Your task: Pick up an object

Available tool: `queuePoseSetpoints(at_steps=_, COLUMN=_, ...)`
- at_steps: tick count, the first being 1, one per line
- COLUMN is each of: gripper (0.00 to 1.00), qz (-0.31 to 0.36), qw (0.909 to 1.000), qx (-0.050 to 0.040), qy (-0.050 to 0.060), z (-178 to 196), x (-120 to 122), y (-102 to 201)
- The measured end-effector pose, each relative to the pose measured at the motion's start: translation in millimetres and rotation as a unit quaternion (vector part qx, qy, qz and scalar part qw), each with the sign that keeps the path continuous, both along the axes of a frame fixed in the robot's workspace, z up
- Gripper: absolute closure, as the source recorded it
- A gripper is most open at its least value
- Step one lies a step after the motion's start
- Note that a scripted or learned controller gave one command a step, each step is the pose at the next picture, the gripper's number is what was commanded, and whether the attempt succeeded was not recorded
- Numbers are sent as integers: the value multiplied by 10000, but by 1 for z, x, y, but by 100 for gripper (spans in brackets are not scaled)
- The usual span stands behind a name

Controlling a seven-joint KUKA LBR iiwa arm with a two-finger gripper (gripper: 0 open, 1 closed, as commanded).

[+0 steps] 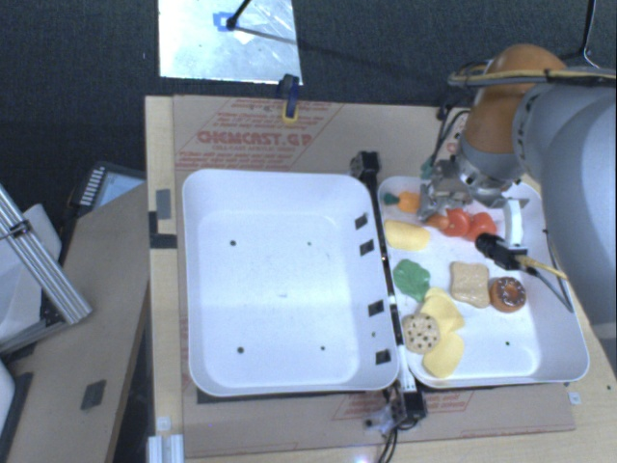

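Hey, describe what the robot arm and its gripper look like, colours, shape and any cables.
The arm is thick and rounded with a smooth light-grey shell, and a glossy orange band rings it above the wrist. Thin dark cables loop beside that band. The gripper is a small grey metal unit, too blurred to make out finer markings.

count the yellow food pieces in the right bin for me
3: one at the bin's left edge below the tool, one right of the cookie, one below that. The arm may hide more.

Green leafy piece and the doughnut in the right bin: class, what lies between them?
In the camera view, the tan bread slice lies between the green leafy piece and the doughnut.
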State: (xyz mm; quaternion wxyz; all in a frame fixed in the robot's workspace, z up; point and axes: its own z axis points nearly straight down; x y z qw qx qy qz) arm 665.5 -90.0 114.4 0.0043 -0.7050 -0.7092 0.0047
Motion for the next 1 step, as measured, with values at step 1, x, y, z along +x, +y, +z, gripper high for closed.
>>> queuePoseSetpoints(at_steps=1, gripper=100, qz=30, qw=9999, qx=16, qy=-153, z=169, x=-15, y=74)
